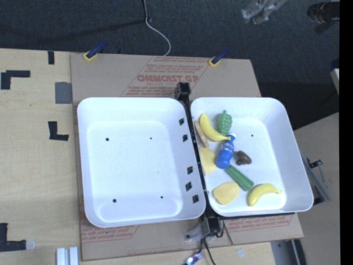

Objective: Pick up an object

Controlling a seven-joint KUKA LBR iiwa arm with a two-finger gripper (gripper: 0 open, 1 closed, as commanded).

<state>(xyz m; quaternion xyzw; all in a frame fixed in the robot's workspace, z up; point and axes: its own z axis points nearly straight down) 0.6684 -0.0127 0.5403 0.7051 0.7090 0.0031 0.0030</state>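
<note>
My gripper (257,15) hangs high at the top right, well beyond the far edge of the bench and away from both bins, with nothing between its fingers that I can see. The right bin (276,117) holds several toys: a yellow banana (209,128), a green ridged fruit (224,121), a blue bottle (225,154), a small brown piece (242,159), a green stick (239,177), a yellow lump (226,192) and a second banana (262,193). A pale yellow piece (206,160) lies against the bin's left wall.
The left bin (132,153) sits beside the right one on a cardboard sheet (165,76). A white cable (154,26) runs down from the top. Clips (95,51) hold the cardboard's far corners.
</note>
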